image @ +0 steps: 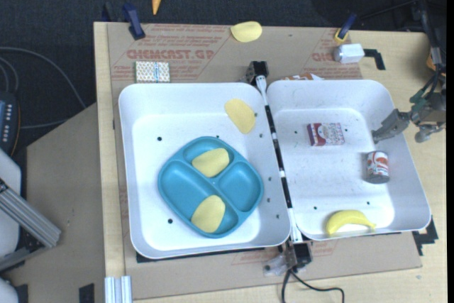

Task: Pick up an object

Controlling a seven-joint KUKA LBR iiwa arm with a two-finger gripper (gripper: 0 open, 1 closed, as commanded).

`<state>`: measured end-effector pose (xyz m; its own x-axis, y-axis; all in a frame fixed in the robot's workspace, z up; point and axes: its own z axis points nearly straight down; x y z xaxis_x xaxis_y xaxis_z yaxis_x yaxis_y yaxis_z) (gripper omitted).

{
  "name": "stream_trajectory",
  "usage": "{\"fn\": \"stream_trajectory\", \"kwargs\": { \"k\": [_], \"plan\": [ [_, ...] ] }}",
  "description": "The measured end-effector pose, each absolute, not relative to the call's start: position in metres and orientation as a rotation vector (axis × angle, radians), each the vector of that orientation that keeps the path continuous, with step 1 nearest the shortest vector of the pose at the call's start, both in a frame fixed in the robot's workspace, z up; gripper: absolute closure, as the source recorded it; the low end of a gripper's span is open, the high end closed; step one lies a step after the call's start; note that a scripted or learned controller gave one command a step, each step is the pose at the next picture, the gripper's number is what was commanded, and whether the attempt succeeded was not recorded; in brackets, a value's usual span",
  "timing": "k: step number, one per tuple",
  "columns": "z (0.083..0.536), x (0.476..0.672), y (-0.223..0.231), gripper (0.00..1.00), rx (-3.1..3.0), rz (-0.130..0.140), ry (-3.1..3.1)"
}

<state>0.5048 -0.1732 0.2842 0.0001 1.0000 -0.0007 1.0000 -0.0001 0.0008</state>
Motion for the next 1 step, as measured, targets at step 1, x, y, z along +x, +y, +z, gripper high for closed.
{"fn": "stream_trajectory", "kwargs": {
  "k": [1],
  "plan": [
    [0.2119, 0.5847, -0.1981, 0.0, 2.22, 0.0, 2.221]
  ]
}}
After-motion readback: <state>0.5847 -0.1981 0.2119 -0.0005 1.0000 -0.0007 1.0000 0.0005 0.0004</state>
